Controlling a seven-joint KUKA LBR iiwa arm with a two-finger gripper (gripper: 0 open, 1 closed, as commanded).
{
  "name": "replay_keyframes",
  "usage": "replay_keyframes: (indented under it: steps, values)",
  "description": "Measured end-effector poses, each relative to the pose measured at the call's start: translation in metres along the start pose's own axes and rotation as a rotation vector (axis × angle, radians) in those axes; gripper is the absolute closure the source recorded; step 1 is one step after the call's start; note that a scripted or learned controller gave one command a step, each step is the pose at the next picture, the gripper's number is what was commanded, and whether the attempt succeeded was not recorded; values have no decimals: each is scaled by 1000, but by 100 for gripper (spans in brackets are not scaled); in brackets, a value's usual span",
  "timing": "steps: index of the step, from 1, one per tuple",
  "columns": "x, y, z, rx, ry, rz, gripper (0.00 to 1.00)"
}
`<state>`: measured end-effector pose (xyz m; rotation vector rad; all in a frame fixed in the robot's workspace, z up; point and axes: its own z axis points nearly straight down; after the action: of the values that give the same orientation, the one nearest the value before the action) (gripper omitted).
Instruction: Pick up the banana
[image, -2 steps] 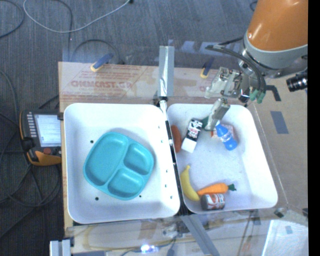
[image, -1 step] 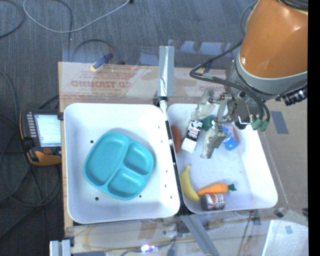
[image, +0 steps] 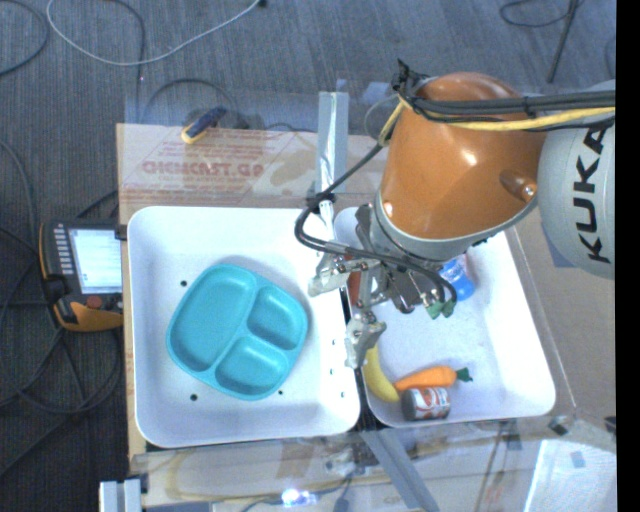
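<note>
We find the banana (image: 376, 376) in the lower left corner of the right-hand bin (image: 520, 330), close against the wall shared with the left bin (image: 150, 300), just beside a carrot (image: 430, 378) and a small can (image: 427, 403). To grasp it well, we judge the fingers should straddle its narrow width, keeping clear of the bin wall and of the carrot. The gripper (image: 362, 335) hangs just above the banana's upper end, pointing down from the orange-banded wrist that leans in from the upper right of the frame. Whether its fingers are spread or closed we cannot tell; nothing shows between them.
</note>
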<state>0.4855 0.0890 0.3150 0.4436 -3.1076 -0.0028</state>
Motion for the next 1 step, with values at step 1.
replay_keyframes:
  steps: [1]
  values:
    - [-55,69,-78,-1,-2,-129,0]
